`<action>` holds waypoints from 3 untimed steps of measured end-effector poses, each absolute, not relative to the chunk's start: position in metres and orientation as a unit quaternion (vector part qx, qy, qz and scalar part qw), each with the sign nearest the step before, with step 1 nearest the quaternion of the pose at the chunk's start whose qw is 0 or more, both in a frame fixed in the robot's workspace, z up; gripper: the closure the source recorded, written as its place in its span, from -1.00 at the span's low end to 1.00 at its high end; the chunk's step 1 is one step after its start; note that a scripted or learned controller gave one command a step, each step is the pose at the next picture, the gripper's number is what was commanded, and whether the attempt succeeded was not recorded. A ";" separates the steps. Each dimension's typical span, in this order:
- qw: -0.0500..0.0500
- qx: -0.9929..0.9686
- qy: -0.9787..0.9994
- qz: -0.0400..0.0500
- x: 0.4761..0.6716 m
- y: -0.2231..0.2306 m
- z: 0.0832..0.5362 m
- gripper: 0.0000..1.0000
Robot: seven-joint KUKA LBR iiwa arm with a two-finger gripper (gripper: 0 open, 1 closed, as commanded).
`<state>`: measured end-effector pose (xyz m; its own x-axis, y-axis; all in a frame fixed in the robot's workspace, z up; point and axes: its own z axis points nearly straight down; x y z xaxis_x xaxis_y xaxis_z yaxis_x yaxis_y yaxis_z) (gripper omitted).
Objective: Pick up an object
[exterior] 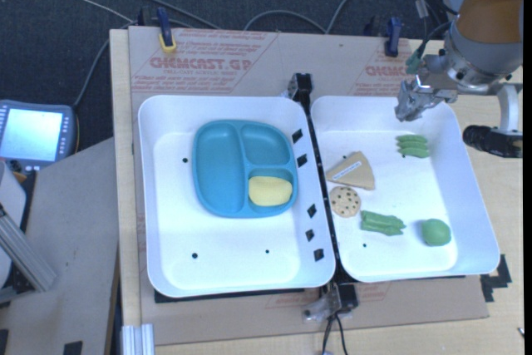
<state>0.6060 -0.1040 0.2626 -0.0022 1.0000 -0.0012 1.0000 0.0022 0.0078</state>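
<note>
Gripper point(411, 109) is hovering at the right bin's point(474, 204) far rim, above a green pod toy point(413, 146); how far it is parted I cannot tell. Arm point(486, 4) is running off the frame's top. Counter board point(208, 54) is showing red print, roughly "CHEMCAST GP", partly hidden. Blue tray point(233, 158) is carrying a yellow piece point(270, 190).

Arm point(486, 4) enters from right, wrist angled down-left, claw point(410, 108) pointing downward.
</note>
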 end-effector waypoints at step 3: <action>-0.002 0.705 0.709 0.000 0.603 0.061 0.225 1.00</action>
